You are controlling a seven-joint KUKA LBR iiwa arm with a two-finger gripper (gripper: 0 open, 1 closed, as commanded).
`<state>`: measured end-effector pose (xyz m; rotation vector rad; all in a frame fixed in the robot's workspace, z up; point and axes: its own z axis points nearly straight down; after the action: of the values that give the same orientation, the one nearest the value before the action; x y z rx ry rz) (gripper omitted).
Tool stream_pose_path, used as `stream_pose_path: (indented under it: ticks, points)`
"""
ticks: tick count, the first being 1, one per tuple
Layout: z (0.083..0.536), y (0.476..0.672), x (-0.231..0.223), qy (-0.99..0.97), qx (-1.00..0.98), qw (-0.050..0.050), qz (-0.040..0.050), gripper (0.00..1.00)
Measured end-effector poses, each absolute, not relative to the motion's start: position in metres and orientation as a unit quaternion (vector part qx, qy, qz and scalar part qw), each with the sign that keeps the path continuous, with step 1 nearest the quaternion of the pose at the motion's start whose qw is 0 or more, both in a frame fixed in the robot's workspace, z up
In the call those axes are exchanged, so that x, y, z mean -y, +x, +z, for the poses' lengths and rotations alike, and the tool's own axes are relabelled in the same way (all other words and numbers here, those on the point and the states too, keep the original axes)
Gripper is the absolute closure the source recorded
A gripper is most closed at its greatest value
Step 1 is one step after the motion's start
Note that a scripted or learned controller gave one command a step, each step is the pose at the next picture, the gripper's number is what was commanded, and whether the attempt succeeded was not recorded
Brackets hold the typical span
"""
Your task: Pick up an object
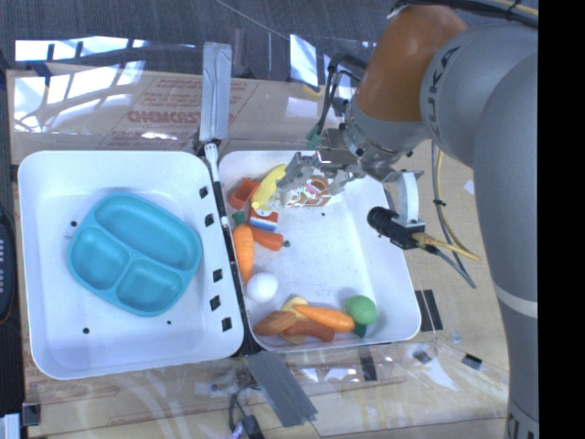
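With the gripper [306, 174] low among crowded toy food [274, 190], width impossible to tell, it may pinch two pieces or slip.

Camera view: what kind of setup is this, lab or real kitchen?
Most likely a robot grasping test bench, not a kitchen. A KUKA arm reaches over two white bins: one bears a blue divided plate, the other toy food such as carrots and a white egg.
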<state>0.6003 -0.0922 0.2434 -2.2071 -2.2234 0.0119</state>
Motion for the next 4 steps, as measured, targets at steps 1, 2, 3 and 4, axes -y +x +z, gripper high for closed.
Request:
stream_pose_path:
  ticks: [1, 2, 3, 4]
  points:
    - [0.308, 0.627, 0.106, -0.666, 0.746, 0.001, 0.0016, 0.00]
    - [0.182, 0.654, 0.077, -0.594, 0.805, 0.008, 0.0048, 0.00]
    - [0.095, 0.659, 0.112, -0.537, 0.843, -0.001, -0.0023, 0.00]
    - [0.103, 0.660, 0.113, -0.536, 0.844, -0.001, -0.0013, 1.00]
